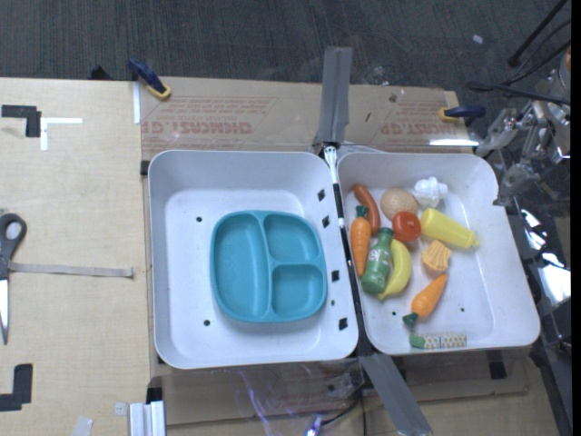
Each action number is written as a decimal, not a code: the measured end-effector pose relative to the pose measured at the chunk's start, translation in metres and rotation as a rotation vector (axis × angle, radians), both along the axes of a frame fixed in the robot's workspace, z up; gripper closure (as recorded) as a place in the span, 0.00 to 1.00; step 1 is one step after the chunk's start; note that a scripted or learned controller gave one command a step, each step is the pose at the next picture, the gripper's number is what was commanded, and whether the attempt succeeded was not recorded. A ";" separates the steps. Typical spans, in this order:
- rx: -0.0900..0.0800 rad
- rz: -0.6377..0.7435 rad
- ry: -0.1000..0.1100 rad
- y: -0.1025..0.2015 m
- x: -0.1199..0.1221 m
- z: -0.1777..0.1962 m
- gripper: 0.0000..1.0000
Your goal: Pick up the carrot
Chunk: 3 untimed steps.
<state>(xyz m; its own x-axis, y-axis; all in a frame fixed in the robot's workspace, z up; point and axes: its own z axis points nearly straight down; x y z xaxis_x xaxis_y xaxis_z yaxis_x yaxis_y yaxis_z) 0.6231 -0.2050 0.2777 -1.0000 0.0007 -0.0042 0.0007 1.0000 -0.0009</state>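
A teal plate [269, 266] sits in the left bin [172, 243]. The right bin [495, 307] holds a sausage [366, 199], tomato [406, 226], banana [397, 275] and green bottle [378, 262]. Scissors [8, 243] lie on the tabletop [73, 334].

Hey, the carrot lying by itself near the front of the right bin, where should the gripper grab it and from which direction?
Grip the carrot across its orange mid-body, coming straight down from above. It lies flat and slanted, green top toward the bin's front-left, thick end toward the orange slice. Its long sides look free; set the fingers across that slant, clear of the banana.
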 end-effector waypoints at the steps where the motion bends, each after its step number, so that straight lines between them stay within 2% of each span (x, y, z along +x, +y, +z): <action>1: -0.001 0.111 0.001 0.039 -0.055 -0.123 0.00; 2: 0.000 0.071 0.001 0.046 -0.096 -0.185 0.00; 3: -0.005 0.289 -0.018 0.107 -0.135 -0.181 0.00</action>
